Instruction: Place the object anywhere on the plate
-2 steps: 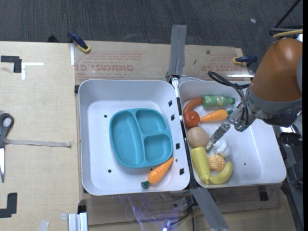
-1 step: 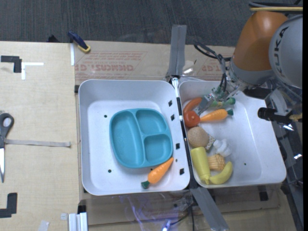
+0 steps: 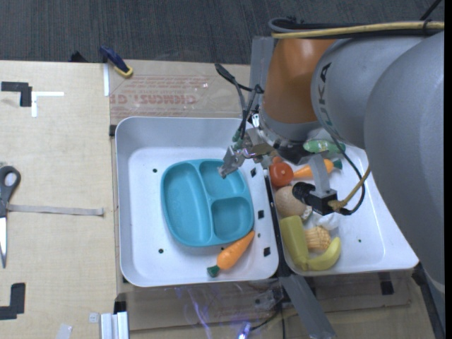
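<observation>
The gripper [image 3: 231, 164] hangs above the blue plate's [image 3: 205, 203] far right rim, grip state unclear; a release seemingly comes next.

Red lettering [image 3: 161, 99] runs across a clear plastic sheet [image 3: 176, 90] lying on the surface [image 3: 56, 161], up and to the left of the end effector [image 3: 232, 162]. It appears mirrored or upside down and too faint to read with certainty. Large dark letters [image 3: 325, 83] stand on the grey arm [image 3: 381, 111], to the end effector's upper right, mostly cut off and unreadable.
</observation>
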`<state>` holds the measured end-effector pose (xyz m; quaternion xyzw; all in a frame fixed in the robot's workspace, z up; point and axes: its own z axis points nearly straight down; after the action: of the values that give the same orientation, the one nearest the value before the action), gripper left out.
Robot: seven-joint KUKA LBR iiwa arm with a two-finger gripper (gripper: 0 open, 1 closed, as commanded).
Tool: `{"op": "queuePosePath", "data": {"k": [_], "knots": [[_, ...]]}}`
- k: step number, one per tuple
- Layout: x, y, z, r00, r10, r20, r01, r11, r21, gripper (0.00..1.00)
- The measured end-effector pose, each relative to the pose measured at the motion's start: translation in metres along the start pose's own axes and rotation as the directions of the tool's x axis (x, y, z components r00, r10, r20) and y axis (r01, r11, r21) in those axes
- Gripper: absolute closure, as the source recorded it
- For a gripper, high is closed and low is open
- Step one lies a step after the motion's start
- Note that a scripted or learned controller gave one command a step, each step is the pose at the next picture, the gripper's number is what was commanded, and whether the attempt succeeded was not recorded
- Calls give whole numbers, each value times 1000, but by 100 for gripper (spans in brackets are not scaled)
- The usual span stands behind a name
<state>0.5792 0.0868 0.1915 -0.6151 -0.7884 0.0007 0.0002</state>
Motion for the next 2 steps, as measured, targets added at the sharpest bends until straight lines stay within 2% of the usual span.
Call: {"op": "queuePosePath", "data": {"k": [1,2], "knots": [[-1,1,-9,1000,-3,2,3,1000,0,100],[2,54,73,995,103,-1,-103,995,-9,100]]}}
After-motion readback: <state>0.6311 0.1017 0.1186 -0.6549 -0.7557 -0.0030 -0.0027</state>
